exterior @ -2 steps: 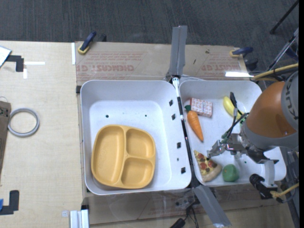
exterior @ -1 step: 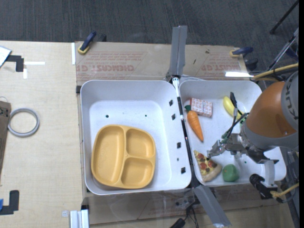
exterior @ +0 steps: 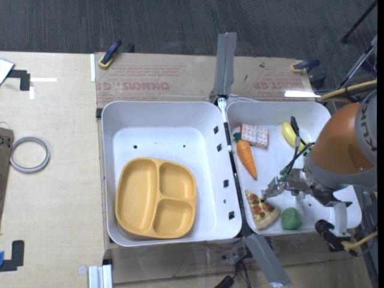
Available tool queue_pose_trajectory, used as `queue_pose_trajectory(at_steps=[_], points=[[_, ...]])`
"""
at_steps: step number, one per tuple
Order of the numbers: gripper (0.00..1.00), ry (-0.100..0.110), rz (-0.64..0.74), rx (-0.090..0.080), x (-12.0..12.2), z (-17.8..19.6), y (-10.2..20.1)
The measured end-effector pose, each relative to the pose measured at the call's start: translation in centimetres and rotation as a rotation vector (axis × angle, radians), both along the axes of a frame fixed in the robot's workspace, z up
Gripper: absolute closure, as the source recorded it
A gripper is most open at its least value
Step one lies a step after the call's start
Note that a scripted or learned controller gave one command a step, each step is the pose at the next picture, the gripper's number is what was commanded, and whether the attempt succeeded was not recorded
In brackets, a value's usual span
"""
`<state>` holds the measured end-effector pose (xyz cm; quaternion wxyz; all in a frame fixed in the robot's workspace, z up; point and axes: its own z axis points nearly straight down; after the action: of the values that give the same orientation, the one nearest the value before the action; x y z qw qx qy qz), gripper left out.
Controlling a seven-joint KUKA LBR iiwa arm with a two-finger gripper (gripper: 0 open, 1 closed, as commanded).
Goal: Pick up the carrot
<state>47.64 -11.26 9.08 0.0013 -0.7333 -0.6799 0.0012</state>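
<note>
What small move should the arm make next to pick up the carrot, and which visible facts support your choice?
Probably shift the gripper toward the far-left part of the right bin, over the carrot. The gripper sits nearer the pizza slice, apart from the carrot, which lies free beside the small box.

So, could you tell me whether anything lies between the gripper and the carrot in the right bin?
Nothing visible does. The gripper is just right of and below the carrot, with bare bin floor between them. The pizza slice lies below that path, the pink box above it.

Even bright overhead light, soft shadows, slight blur.
</note>
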Motion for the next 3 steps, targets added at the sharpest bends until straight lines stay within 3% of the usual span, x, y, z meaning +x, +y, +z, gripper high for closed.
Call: queue_pose_trajectory(at_steps=[2, 3], points=[[0.0, 0.0, 0.0, 0.0, 0.0, 0.0, 0.0], [0.0, -0.002, -0.029, -0.002, 0.1, 8.3, -3.1]])
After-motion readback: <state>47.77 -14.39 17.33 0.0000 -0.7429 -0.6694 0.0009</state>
